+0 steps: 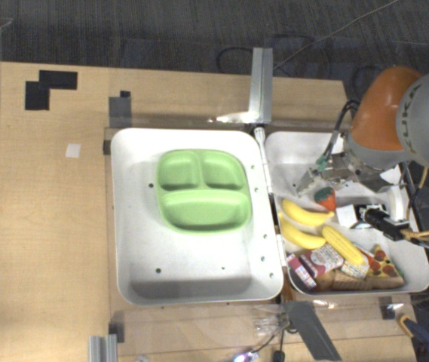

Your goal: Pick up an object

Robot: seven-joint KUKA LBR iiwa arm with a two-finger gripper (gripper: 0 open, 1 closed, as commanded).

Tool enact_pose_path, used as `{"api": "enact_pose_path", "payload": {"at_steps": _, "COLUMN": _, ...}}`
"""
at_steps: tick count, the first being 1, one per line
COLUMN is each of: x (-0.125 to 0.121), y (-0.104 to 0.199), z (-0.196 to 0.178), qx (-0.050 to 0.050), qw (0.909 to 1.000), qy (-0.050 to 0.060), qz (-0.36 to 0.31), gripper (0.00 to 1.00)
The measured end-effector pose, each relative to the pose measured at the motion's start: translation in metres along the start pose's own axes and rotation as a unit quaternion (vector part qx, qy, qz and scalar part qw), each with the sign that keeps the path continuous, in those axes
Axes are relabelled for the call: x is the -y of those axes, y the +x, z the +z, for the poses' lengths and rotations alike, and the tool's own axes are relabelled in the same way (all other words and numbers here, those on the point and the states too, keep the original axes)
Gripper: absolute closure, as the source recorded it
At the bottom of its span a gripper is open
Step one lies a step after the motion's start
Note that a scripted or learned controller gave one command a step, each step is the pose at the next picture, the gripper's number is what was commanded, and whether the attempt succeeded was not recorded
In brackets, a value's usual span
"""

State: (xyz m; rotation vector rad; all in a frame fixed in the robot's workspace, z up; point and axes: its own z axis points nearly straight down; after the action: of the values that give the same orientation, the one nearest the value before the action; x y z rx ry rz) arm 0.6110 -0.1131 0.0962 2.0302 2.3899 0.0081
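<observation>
The right bin (290, 153) holds two yellow bananas (304, 214), a corn cob (344, 246), a pizza slice (378, 271), a dark red snack packet (314, 263) and a small red and green piece (326, 198). My gripper (325, 180) hangs low over the back half of this bin, just above the red and green piece and behind the bananas. The grey wrist and its orange band (380, 119) cover the bin's back right corner. I see nothing clearly held between the fingers.
A green divided plate (201, 188) lies in the left bin (135, 225). A metal post (261, 85) stands behind the wall between the two bins. The food is crowded along the right bin's front.
</observation>
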Motion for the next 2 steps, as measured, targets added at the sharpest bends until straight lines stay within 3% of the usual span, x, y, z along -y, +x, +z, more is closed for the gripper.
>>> {"api": "enact_pose_path", "payload": {"at_steps": 1, "x": 0.068, "y": -0.001, "z": 0.004, "qx": 0.002, "qw": 0.9965, "qy": -0.005, "qz": -0.083, "gripper": 0.00}}
{"api": "enact_pose_path", "payload": {"at_steps": 2, "x": 0.003, "y": 0.011, "z": 0.006, "qx": 0.002, "qw": 0.9939, "qy": -0.005, "qz": -0.111, "gripper": 0.00}}
